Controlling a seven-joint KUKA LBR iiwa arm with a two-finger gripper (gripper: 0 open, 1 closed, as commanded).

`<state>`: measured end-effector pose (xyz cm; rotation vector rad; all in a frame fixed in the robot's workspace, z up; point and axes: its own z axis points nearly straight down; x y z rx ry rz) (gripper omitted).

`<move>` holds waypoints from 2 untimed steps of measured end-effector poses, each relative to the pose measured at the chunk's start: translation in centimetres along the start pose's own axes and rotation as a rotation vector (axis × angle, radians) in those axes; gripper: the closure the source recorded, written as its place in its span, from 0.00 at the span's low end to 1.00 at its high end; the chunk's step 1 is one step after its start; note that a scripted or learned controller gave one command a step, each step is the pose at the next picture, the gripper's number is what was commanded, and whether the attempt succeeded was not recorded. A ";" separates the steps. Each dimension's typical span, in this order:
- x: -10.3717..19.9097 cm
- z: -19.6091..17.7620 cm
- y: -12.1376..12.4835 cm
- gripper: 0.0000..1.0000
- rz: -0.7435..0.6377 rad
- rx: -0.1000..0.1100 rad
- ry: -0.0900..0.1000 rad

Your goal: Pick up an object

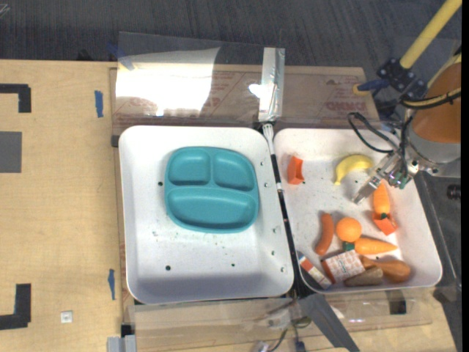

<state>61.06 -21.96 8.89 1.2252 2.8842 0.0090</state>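
Orange carrot [381, 200] lies just beside the end effector [379, 177], in the right bin [429, 233]. We cannot tell its grip state, so we should centre over the carrot and descend straight, away from the banana [352, 166].

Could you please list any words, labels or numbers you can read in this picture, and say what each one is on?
None can be read.
Cardboard sheet behind the right bin: reddish print, too blurred to read.
Small packet in the right bin: red and white label, too small to read.
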 end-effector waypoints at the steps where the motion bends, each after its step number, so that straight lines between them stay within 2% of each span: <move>1: -0.3 -1.3 0.1 1.00 -0.001 -0.003 -0.012; 2: 6.3 -0.1 -4.3 1.00 -0.043 0.004 -0.003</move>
